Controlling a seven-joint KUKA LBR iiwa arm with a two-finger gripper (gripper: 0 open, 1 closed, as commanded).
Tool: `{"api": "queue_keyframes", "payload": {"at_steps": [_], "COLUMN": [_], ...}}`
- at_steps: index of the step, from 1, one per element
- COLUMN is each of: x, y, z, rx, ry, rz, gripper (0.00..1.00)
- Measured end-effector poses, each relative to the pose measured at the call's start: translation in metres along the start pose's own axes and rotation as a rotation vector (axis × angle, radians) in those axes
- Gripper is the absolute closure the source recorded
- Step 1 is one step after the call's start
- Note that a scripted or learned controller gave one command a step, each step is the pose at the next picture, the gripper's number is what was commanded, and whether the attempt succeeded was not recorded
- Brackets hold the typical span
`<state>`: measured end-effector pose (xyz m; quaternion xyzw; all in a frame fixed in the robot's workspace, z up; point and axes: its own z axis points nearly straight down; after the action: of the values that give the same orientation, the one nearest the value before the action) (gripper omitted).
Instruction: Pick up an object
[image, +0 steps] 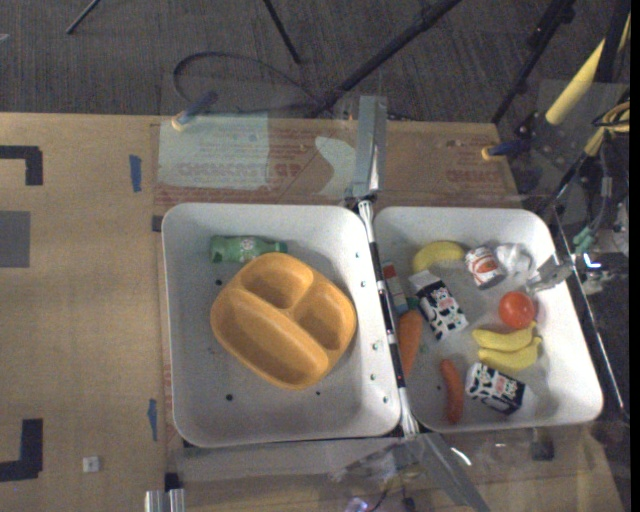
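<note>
Black-and-white cow-patterned carton (496, 388) lying near right white bin's (578, 385) front rim, dark arm barely discernible beyond bin's right edge, jaws' state cannot be told.

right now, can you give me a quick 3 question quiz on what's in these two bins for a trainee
1. True or false: the orange divided plate lies in the left bin.
2. Which thing lies against the divider side of the right bin? A) the carrot B) the tomato C) the banana bunch
3. Fill in: the green packet lies just beyond the plate's ____ edge, toward the top of the view.

Key: 1 true; 2 A; 3 far (upper).
</note>
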<state>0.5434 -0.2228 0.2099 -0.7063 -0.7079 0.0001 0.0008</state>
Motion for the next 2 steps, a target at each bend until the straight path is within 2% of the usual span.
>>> {"api": "queue_keyframes", "payload": {"at_steps": [1, 2], "x": [0.014, 0.041], "y": [0.040, 0.093], "z": [0.114, 0.124], "rx": [-0.006, 0.003], "ry": [0.007, 0.001], "rz": [-0.172, -0.042], "gripper": [0.00, 0.00]}}
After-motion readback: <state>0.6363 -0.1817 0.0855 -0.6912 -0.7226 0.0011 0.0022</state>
